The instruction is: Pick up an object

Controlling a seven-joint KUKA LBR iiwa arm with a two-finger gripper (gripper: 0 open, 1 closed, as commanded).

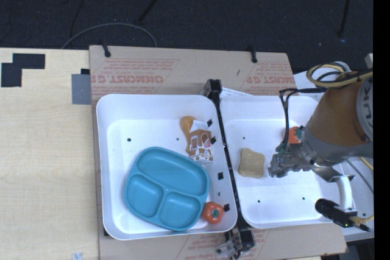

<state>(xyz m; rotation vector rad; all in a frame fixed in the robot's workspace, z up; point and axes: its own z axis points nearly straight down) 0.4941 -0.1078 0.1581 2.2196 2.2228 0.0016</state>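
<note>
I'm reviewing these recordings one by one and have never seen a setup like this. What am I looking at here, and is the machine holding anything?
This is one picture from a fixed camera above a bench, looking down at a slant. The grey and orange shape at the right is a robot arm; its end effector hangs low over the right bin, right beside a tan, sponge-like block. Nothing is visibly between its fingers, so I would not call anything held. A small orange thing shows just behind the arm. The left bin holds a blue divided plate, a small patterned carton, a brownish piece and an orange-red, tomato-like thing.
</note>
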